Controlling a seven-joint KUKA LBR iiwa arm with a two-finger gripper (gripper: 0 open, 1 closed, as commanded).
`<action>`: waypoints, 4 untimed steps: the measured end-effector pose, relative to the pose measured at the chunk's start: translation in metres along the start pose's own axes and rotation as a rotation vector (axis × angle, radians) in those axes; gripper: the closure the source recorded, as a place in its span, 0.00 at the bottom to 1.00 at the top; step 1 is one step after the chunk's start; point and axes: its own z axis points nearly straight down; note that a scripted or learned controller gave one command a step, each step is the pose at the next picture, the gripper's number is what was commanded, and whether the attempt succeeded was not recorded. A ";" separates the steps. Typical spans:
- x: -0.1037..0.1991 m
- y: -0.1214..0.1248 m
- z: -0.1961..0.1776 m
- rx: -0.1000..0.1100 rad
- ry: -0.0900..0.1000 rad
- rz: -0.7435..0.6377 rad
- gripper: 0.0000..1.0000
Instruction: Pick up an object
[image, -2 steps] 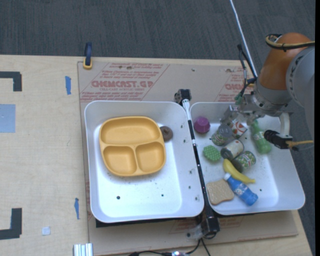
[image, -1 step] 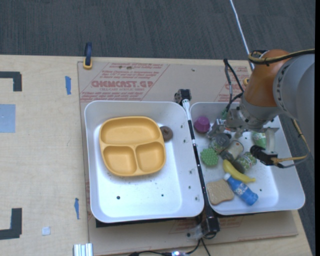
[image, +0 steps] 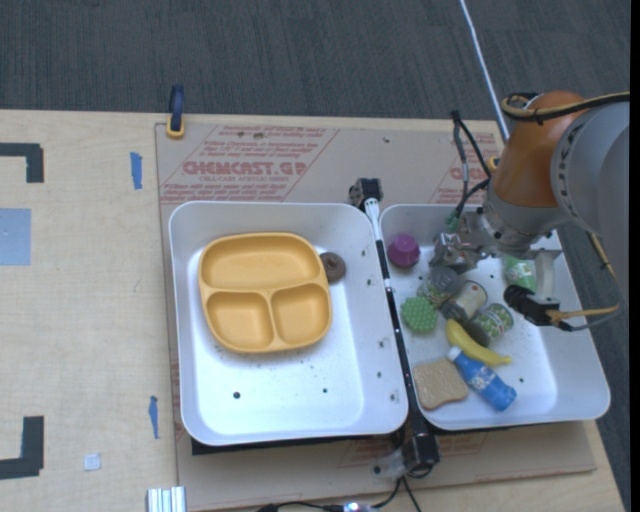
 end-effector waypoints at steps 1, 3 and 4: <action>0.000 0.000 0.000 0.001 0.000 0.000 0.00; 0.075 -0.017 -0.088 0.005 0.002 -0.002 1.00; 0.051 -0.066 -0.087 0.009 0.002 0.001 1.00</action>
